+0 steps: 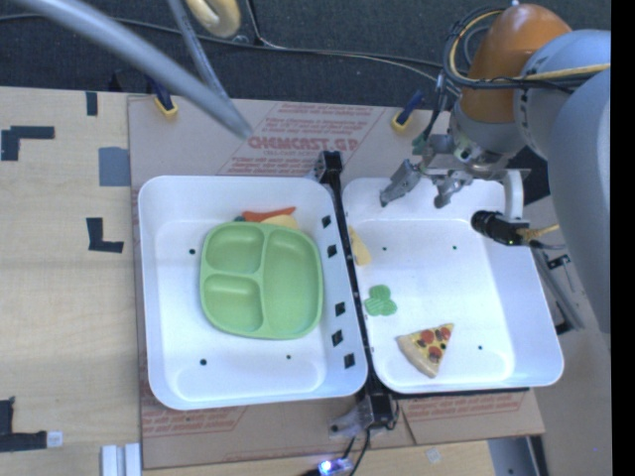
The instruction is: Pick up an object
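The arm comes in from the right, grey with its orange band (511, 43) up high, and the gripper (422, 190) hangs over the far edge of the right bin (516, 315). Its two fingers are spread apart and nothing sits between them.

In that right bin, a pizza slice (428, 348) lies near the front, its point turned toward the divider between the bins. A little behind it and to the left sits a small green toy (379, 301), leafy-looking, though I can't say exactly what it is. Further back, hard against the bin's left wall, there's a pale yellowish piece (359, 251) too small for me to identify. All three lie well apart from the gripper.

The left bin (169, 345) holds a green divided plate (262, 279) with three compartments, lying flat near the middle. Behind the plate, an orange carrot-like piece (268, 213) pokes out, with something pale yellow (286, 222) just beside it, both partly hidden by the plate's rim.

Both bins rest on a cardboard sheet (298, 132) with red printing, spread over the wooden bench (60, 296).
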